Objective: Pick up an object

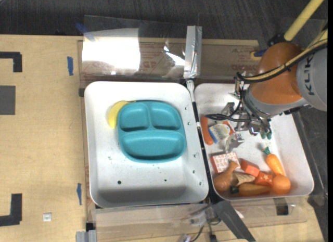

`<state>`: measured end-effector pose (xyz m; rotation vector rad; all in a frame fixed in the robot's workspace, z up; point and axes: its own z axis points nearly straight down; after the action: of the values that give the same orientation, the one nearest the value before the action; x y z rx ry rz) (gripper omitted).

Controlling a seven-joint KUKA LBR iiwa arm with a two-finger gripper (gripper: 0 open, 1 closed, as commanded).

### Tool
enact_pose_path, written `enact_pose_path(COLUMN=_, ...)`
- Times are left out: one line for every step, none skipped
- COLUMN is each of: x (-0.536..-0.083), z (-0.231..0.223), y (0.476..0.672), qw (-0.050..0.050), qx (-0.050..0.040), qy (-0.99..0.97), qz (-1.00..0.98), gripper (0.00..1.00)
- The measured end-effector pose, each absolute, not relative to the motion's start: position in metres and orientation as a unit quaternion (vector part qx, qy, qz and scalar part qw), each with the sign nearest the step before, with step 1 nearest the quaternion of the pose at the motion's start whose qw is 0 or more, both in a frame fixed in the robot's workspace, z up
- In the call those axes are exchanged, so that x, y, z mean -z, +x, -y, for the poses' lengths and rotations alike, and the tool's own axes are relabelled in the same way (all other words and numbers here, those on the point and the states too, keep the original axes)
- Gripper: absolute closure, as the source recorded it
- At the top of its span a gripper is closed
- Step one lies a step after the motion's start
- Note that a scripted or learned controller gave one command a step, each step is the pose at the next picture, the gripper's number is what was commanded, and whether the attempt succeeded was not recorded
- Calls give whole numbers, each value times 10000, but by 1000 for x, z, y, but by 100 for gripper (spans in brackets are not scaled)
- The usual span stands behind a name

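The right bin (304, 155) holds several toy foods. A carrot (274, 163) lies at its right, with an orange ball (281, 185) just below it. At the front are a red and white packet (225, 160), a brown lump (223, 179) and a dark sausage (252, 189). An orange-red strip (207, 130) lies along the left wall. My gripper (235, 134) hangs low over the middle of this bin, just right of the strip and above the packet. A pale item under it is partly hidden. Nothing is visibly lifted.
The left bin (140, 181) holds a teal divided plate (151, 130) with a yellow object (113, 112) poking out from under its upper left edge. The arm's orange band (278, 72) overhangs the right bin's back corner. A clear plastic sheet (135, 51) lies behind the bins.
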<state>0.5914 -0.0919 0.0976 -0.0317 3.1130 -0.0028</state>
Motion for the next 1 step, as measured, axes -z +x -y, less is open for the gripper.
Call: enact_pose_path(x=-100, z=94, y=562, qw=228, qx=11, qy=194, qz=-9995, gripper=0)
